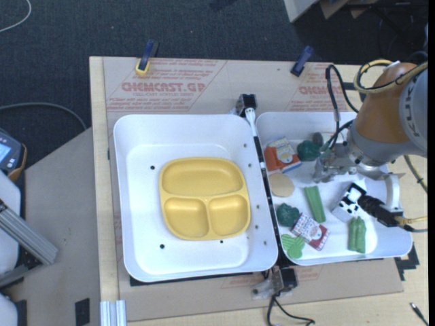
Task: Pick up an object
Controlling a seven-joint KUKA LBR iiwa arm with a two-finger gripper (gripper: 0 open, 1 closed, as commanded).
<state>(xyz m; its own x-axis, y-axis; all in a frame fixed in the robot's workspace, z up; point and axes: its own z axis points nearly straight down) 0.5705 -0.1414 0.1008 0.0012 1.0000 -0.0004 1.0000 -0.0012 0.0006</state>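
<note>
1. Two white bins sit side by side. The left bin [136,202] holds a yellow divided tray [204,197], so your pick targets are in the right bin [401,246].
2. You find the gripper [329,168] low over the right bin's middle, between a dark green toy [311,148] at the far side and a green stick [315,202] nearer you.
3. You cannot tell how it is set, and nothing shows held in it.
4. Near it lie an orange carton [281,156], a tan disc [283,185] and a black-and-white toy [350,201]. Crowding probably makes a clean grasp hard.
</note>
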